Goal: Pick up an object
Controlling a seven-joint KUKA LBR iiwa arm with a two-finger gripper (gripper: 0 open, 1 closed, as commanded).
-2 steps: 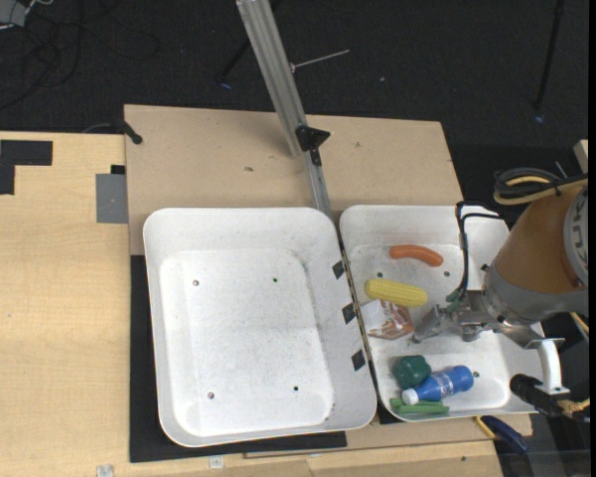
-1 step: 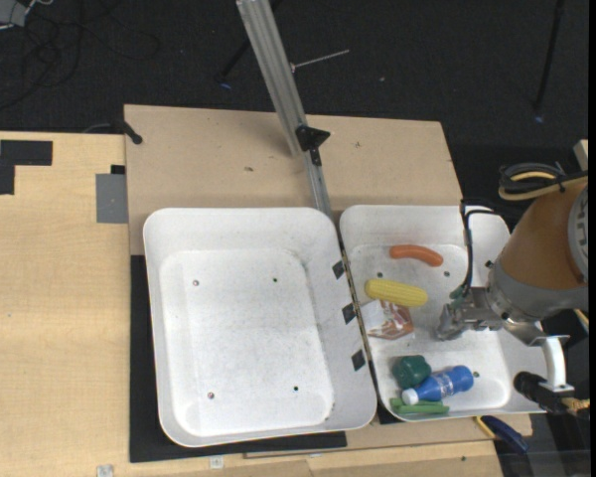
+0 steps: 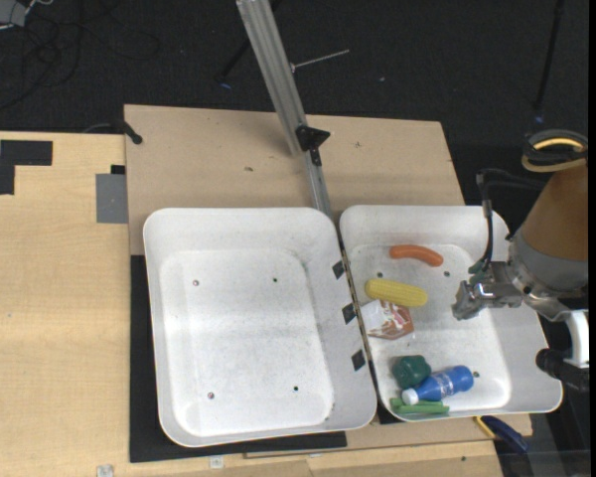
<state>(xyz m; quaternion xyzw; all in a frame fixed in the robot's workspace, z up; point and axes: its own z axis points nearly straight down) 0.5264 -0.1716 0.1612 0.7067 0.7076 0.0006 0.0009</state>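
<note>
Left of the fingers (image 3: 464, 304), seemingly apart: corn (image 3: 396, 291).

Yellow corn (image 3: 396, 291) — orange sausage (image 3: 416, 254) (blue bottle (image 3: 441, 383))

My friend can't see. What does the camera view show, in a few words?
A robot arm's gripper hangs over the right bin, beside a toy corn cob, an orange hot dog, a clear packet, a dark green lump and a blue bottle. The left bin sits next to it.
</note>
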